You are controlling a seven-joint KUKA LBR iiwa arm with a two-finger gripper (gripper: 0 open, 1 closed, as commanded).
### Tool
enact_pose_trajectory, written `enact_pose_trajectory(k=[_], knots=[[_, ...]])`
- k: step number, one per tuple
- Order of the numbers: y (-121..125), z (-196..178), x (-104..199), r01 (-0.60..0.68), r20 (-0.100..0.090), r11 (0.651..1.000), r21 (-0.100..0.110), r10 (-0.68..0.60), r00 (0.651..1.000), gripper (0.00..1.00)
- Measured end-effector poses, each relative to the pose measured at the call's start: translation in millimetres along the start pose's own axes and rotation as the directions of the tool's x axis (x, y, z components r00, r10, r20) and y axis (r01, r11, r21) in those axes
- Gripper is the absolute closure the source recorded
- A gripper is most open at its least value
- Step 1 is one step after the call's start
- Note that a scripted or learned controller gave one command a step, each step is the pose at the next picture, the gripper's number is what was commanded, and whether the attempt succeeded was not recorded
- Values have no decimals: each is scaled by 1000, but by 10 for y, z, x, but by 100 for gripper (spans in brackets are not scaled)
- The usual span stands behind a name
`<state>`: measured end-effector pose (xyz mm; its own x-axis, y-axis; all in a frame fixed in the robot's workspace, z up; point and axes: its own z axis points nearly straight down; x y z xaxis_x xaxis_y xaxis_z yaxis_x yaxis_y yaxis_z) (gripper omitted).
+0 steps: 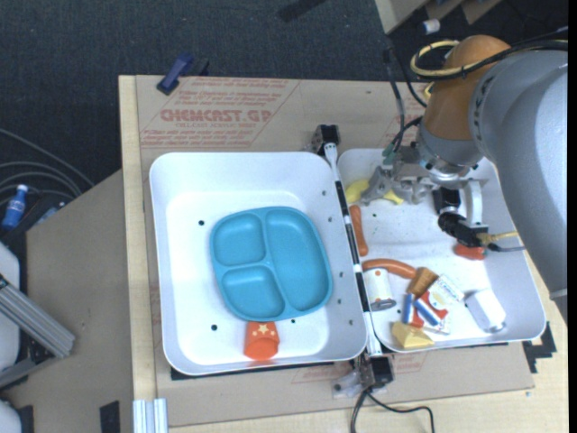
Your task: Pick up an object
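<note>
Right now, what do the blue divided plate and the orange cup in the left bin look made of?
Blue divided plate: likely moulded plastic, uniform colour, smooth semi-matte with soft highlights on the ridges. Orange cup: probably plastic too, opaque, slightly glossy, star printed on its side.

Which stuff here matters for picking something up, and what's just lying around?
For the job: gripper; yellow piece; orange carrot; brown-handled brush; white cylinder.
Lying about: blue divided plate; orange cup; blue clip.
</note>
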<state>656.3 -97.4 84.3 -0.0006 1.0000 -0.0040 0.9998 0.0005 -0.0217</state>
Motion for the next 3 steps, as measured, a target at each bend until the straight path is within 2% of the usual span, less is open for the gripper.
enact_pose_trajectory(k=[1, 2, 3], knots=[[11, -94, 24, 0, -2, 1000, -7, 0, 1000, 100], [-311, -1664, 408, 1, -4, 1000, -25, -1, 1000, 100], [-683, -1771, 951, 1, -6, 1000, -19, -1, 1000, 100]])
